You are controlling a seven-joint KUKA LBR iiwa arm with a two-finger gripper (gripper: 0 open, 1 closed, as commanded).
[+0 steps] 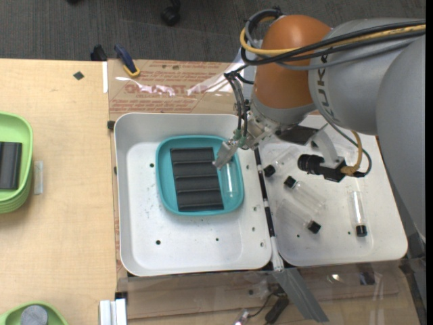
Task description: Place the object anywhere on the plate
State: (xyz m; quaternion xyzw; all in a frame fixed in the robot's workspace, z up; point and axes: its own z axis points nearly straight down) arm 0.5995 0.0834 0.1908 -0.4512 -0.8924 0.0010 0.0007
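A teal rectangular plate (166, 156) lies in the left white bin (135, 242), with a black ribbed insert (195, 178) across its middle. A clear plastic tube (234, 181) rests along the plate's right side, inside its rim. My gripper (225, 156) hangs over the plate's upper right edge, just above the top end of that tube. The arm's orange band and grey body cover the view behind it. The tube looks to be lying on the plate rather than lifted.
The right bin (338, 249) holds clear tubes with black caps (301, 193) (356, 213) and loose black caps (268, 171) (313, 227). A green dish (20, 131) with a black block sits at the bench's left. A blue and yellow tool (126, 61) lies behind the bins.
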